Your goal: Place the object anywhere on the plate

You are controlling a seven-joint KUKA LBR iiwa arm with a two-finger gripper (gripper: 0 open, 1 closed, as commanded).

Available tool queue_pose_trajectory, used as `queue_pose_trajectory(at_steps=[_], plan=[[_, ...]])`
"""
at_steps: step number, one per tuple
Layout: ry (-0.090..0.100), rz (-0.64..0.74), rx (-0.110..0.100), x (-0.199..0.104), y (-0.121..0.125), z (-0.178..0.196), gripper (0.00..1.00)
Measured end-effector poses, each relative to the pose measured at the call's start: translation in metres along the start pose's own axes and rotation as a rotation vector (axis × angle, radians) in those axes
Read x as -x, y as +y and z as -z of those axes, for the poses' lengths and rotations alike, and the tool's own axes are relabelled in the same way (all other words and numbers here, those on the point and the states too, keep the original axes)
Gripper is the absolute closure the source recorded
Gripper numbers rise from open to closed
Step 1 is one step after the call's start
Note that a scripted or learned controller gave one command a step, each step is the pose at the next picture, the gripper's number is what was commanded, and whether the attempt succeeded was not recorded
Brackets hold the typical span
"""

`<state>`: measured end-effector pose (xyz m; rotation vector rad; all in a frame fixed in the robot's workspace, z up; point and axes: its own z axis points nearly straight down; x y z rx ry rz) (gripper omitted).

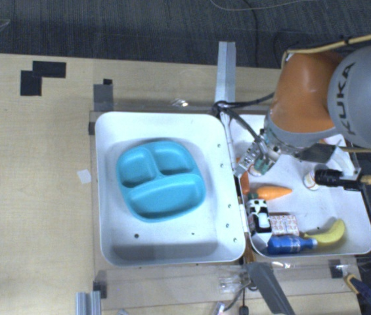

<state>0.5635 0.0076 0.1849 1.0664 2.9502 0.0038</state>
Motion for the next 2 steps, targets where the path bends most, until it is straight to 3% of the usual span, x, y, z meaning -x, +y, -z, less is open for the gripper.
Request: queue_pose_trajectory(at_steps=[1,2], plan=[[-0.003,0.231,0.004,-0.007,0.099,0.011,1.0],[-0.002,0.325,0.004,-0.068,0.139,0.065,1.0]])
